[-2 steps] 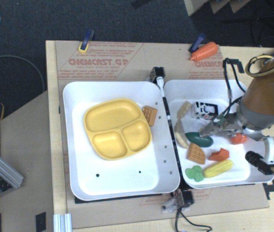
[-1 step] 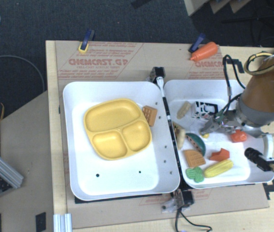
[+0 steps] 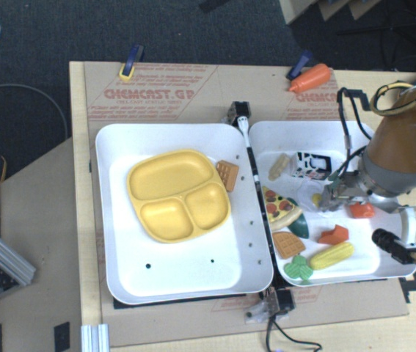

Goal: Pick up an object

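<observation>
The right bin (image 3: 384, 268) holds several toy foods: a pizza slice (image 3: 281, 208), a yellow corn cob (image 3: 331, 255), a green leafy piece (image 3: 297, 270), a red piece (image 3: 334, 235), an orange-red piece (image 3: 361, 211), a tan cracker (image 3: 287, 243) and a beige piece (image 3: 277, 167). My gripper (image 3: 332, 198) is low inside this bin, in its middle. It sits just left of the orange-red piece and above the red piece. The arm's wrist hides what is directly beneath the gripper.
The left bin (image 3: 178, 270) bears a yellow divided plate (image 3: 178, 195) with a waffle-like cracker (image 3: 227, 173) at its right rim. A black-and-white card (image 3: 312, 164) lies at the back of the right bin. An orange clamp (image 3: 310, 78) and a blue-yellow clamp (image 3: 129, 63) sit on the bench's far edge.
</observation>
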Controlling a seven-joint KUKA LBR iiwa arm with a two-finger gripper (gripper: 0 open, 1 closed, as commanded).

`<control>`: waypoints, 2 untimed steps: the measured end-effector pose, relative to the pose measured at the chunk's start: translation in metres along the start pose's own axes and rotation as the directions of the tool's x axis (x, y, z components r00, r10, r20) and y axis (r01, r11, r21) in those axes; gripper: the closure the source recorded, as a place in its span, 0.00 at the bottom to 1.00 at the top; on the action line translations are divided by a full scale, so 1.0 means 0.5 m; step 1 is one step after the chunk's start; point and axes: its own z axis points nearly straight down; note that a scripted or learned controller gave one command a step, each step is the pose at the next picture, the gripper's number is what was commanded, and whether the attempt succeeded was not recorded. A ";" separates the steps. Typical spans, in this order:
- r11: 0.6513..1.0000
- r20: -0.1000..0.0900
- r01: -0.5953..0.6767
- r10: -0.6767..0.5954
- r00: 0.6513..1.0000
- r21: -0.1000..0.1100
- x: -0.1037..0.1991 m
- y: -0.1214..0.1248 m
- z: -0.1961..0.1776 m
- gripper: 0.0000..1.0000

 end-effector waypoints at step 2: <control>1.000 0.003 0.001 -0.001 1.000 -0.003 0.010 0.034 -0.216 1.00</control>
